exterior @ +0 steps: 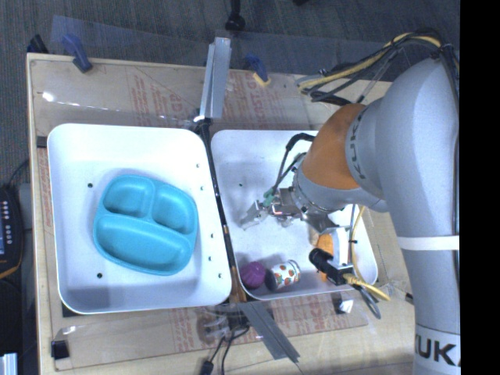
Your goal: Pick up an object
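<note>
A: The arm [414, 147] sat nearest the lens, grey with its orange band, bent down over the right bin [242, 158]. Where did that leave the gripper [251, 214]?

B: Low above the bin's bare floor, angled toward the divide between the bins. I couldn't tell how far open it was, since the wrist hid too much. Nothing showed in its grasp.

A: And something to pick up?

B: Two candidates, both off to the gripper's side, along the bin's wall: a purple ball [252, 273] near the gripper, and a patterned can [284, 275] just beside the ball, back under the wrist.

A: Why there, do you think?

B: My guess is that they'd rolled and settled against the wall. That would make them awkward, with little room on the far side for a clean close.

A: Anything ahead of the gripper?

B: Across the divide, well apart, a blue tray [146, 223] lay flat in the left bin [70, 151]. It was probably too broad to grasp, so I'd judge the ball the likelier target, and no pick had been made yet
</note>
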`<state>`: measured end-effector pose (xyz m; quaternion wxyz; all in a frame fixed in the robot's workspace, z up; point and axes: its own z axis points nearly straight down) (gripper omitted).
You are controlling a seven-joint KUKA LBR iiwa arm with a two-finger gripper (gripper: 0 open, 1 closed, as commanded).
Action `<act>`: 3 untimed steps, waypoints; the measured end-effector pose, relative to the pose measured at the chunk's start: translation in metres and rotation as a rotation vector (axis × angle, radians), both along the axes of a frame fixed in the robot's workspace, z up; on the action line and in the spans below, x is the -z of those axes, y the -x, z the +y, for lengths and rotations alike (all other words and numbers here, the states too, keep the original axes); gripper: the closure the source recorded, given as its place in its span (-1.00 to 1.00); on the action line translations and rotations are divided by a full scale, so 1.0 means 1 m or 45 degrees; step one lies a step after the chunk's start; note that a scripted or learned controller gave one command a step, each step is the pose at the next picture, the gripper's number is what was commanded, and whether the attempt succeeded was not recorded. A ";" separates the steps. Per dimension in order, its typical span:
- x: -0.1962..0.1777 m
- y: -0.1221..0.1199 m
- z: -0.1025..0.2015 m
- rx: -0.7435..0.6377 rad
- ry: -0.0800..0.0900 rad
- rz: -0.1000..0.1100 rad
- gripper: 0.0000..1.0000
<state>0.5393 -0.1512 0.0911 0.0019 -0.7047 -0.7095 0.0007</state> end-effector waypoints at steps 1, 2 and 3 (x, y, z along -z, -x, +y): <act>0.000 0.063 -0.009 0.000 0.000 0.000 -1.00; 0.000 0.028 0.007 -0.003 0.000 0.001 -1.00; 0.000 0.063 0.009 -0.003 0.001 0.000 -1.00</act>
